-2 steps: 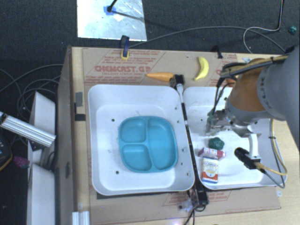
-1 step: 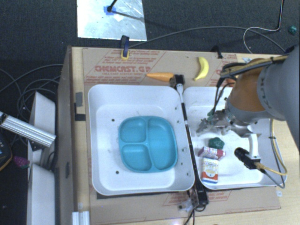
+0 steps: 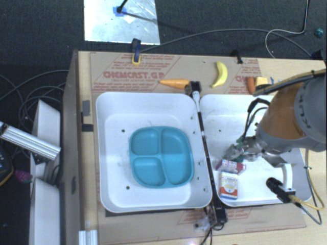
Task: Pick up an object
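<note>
Below, two white bins [image 3: 153, 103] sit on a printed board [image 3: 148, 70].

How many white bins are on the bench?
2. The left bin holds a blue divided plate; the right bin sits beside it, holding small packets, with the gripper over it.
</note>
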Action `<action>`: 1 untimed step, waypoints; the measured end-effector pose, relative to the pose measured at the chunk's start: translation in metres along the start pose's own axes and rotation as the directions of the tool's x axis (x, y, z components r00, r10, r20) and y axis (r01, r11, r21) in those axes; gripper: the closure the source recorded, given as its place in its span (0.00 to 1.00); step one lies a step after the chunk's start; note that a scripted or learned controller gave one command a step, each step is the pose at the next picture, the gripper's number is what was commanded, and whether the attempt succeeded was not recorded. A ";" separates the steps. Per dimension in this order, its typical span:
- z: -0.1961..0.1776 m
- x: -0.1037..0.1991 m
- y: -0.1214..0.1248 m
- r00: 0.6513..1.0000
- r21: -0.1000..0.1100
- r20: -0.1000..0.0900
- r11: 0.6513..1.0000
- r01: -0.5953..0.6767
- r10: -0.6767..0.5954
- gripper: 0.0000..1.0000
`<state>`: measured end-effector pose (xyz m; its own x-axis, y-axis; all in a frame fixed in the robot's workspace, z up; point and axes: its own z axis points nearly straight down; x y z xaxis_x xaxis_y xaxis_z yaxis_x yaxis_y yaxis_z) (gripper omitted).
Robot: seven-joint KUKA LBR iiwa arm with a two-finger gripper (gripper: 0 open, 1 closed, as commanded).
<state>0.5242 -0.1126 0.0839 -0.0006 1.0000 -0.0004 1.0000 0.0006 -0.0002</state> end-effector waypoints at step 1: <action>-0.011 0.001 0.001 1.000 -0.003 -0.001 1.000 0.001 -0.001 1.00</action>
<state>0.5255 -0.1119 0.0946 -0.0013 1.0000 0.0007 1.0000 0.0013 0.0026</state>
